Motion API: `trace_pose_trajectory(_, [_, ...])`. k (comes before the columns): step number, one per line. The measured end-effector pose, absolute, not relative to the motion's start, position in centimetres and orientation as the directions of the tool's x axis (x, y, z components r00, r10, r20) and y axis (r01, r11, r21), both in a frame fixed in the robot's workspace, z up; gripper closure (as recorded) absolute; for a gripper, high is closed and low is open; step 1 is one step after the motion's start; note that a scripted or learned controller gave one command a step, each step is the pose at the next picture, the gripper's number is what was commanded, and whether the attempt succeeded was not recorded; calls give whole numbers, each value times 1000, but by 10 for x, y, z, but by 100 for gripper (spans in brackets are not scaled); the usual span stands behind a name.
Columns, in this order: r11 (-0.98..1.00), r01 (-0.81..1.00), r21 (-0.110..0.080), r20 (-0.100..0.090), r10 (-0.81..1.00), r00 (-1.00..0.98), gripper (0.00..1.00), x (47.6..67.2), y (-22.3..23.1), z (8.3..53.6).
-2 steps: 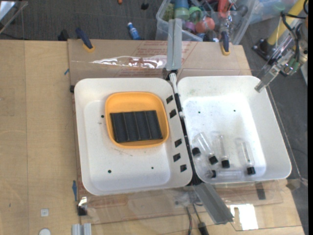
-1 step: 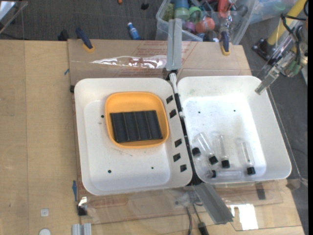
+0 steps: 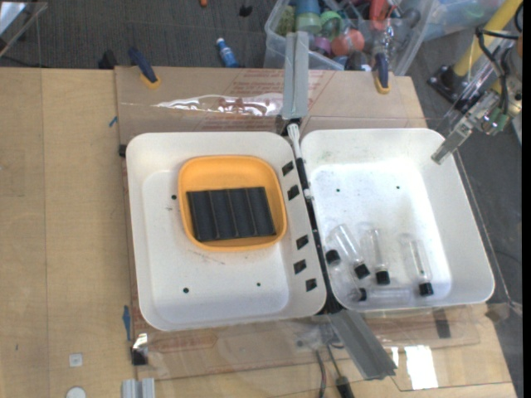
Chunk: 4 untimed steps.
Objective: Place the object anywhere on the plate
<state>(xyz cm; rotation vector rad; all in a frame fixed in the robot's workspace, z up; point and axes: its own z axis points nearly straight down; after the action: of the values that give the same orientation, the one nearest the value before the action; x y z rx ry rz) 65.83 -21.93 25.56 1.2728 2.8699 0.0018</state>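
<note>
An orange plate (image 3: 192,178) with rounded corners sits in the left white bin (image 3: 158,301). A dark grey ridged rectangular block (image 3: 231,214) lies flat on the plate, filling most of its middle. My gripper (image 3: 445,152) hangs at the upper right, over the far right corner of the right bin (image 3: 473,222), well away from the plate and the block. It looks like a thin grey metal piece slanting down to the left, with nothing visible in it.
Several clear vials (image 3: 371,251) with black caps lie in the near half of the right bin. A metal divider strip (image 3: 293,81) runs between the bins at the back. A clear tub of colourful items (image 3: 348,11) stands beyond the bench.
</note>
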Motion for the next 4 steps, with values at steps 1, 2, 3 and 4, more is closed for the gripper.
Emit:
trace_pose_trajectory(1, [672, 741, 2, -1, 741, -672, 0, 664, -220, 243])
trace_pose_trajectory(2, [671, 741, 2, -2, 741, -671, 0, 663, -220, 241])
trace_pose_trajectory(3, [757, 653, 1, -3, 653, -757, 0, 662, -220, 242])
trace_pose_trajectory(4, [740, 673, 5, -7, 673, -740, 0, 661, -222, 252])
